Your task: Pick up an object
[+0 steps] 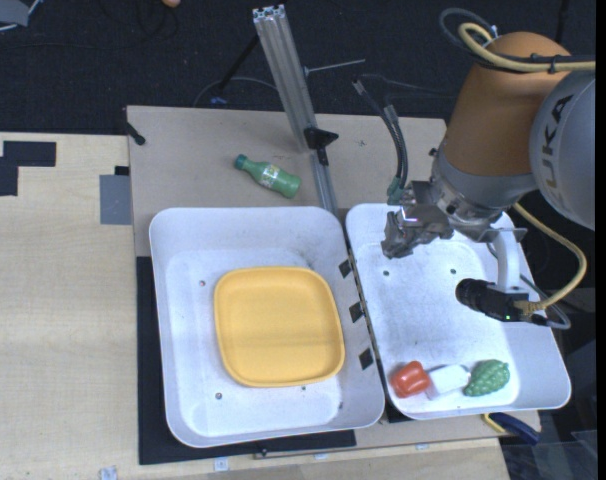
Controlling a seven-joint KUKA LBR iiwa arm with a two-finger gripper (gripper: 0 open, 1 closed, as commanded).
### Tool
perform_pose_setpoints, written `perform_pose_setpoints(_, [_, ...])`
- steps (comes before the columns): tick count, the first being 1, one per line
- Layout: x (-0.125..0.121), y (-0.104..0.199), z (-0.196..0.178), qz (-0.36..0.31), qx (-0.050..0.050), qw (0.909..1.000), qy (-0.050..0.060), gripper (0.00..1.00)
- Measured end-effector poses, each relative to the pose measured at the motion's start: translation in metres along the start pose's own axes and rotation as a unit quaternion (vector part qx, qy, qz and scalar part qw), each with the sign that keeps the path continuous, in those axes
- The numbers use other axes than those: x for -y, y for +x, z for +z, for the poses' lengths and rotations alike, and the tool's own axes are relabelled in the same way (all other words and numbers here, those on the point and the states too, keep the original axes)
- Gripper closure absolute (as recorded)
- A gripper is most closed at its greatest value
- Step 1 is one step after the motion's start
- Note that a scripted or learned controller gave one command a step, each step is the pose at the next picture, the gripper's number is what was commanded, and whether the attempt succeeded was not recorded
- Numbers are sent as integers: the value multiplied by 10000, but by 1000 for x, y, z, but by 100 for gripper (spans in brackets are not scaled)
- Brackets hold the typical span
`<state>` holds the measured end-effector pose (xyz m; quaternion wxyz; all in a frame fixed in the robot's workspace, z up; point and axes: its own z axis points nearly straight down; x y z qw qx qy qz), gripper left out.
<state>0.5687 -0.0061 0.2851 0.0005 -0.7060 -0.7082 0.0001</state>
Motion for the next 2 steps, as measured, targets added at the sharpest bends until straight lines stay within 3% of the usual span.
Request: perform_pose_setpoints(2, [-41,96,12,4,1,10000,3,100])
